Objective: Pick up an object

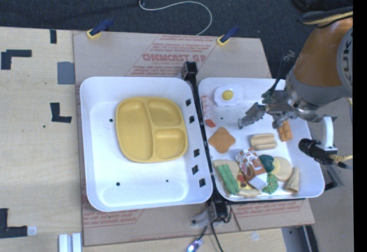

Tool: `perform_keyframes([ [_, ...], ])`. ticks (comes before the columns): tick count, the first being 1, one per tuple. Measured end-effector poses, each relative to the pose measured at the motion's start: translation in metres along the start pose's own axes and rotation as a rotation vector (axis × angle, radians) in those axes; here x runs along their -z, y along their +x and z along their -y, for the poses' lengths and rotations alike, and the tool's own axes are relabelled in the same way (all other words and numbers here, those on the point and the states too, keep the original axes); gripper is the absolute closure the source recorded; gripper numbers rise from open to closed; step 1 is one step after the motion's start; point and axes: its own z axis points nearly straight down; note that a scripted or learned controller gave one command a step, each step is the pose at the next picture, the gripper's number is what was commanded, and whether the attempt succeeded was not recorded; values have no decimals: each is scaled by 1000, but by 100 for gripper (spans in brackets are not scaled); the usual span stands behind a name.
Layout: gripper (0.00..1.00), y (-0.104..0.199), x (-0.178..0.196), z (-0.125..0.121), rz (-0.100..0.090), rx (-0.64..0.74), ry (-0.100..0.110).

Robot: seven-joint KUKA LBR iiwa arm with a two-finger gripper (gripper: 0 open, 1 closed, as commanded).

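**White bins, yellow tray: gripper poised over the right bin**

White plastic forms both shallow bins. I read the left bin as the drop side: it carries one yellow compartment tray, smooth and rounded at the corners, with three moulded wells. The right bin is the pick side, and its load is crowded toward the near edge, which I judge leaves little room for finger entry there.

Pick candidates in the right bin:
- a fried-egg piece, white with a yellow dome, lying alone near the far wall;
- a tan, flat, roughly square cracker-like piece, well apart from the pile;
- a bread roll, pale brown and oblong, just below the gripper;
- a green ridged piece at the near left;
- a dark green rounded piece in the heap of mixed toy foods.

I see the gripper over the upper middle of the right bin, between the fried-egg piece and the bread roll. Its dark fingers appear splayed apart, with nothing between them, so I log it as released and carrying no load. A small orange piece sits close beside the wrist; I cannot tell whether it touches it.

My judgement: the isolated pieces offer the cleanest grasp, since neighbours do not block either finger.
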Motion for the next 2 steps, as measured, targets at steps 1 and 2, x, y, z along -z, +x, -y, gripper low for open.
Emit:
perform_keyframes([
  [1,0,-25,-136,36,1,-6,2],
  [2,100,-23,-120,33,1,-2,-1],
])
